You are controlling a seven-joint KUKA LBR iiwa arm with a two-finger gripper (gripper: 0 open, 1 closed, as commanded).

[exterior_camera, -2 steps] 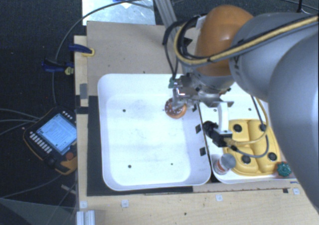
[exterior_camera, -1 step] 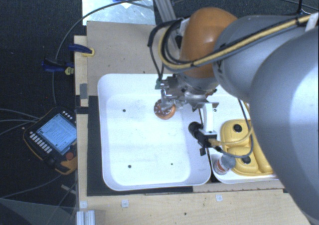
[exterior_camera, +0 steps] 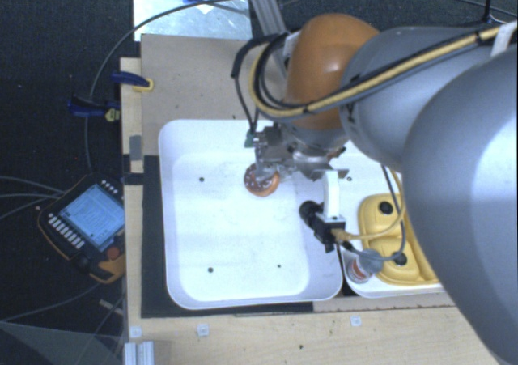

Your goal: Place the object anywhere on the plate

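- Camera view: we see the gripper [exterior_camera: 267,163] low over the left bin [exterior_camera: 190,274], just above a small round orange-brown object [exterior_camera: 261,183].
- We cannot tell whether it grips the object.
- We judge a loose hold could drop it short of the yellow plate [exterior_camera: 405,270].

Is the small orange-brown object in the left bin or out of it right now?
In. The orange-brown object sits over the white floor of the left bin, near its upper right, directly under the hand. Whether it is gripped, cannot tell.
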